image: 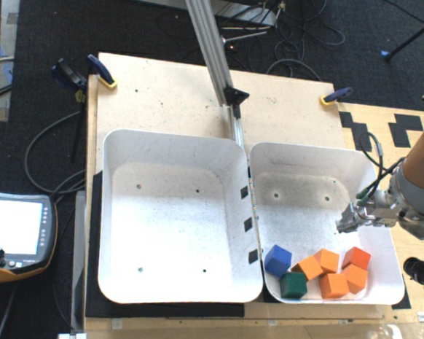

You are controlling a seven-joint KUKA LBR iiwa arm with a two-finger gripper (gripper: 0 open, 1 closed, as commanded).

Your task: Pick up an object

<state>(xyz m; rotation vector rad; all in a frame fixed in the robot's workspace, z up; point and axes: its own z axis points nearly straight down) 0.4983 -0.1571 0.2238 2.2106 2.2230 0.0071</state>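
A teach pendant with a pale screen lies on the dark floor at far left, beside the light wooden surface that carries two shallow white bins. The left bin sits next to the right bin, their rims meeting along the middle. At the near end of the right bin a cluster of small foam blocks is gathered: a blue cube on the left of the group, a dark green cube just in front of it, and to their right several orange blocks packed touching one another against the bin's near wall. Above and slightly right of the cluster, the gripper hangs over the bin's right side, apart from the blocks, with nothing seen between its fingers; whether they are spread or pressed together cannot be told. The grey arm reaches in from the right edge, its orange band above the wrist.
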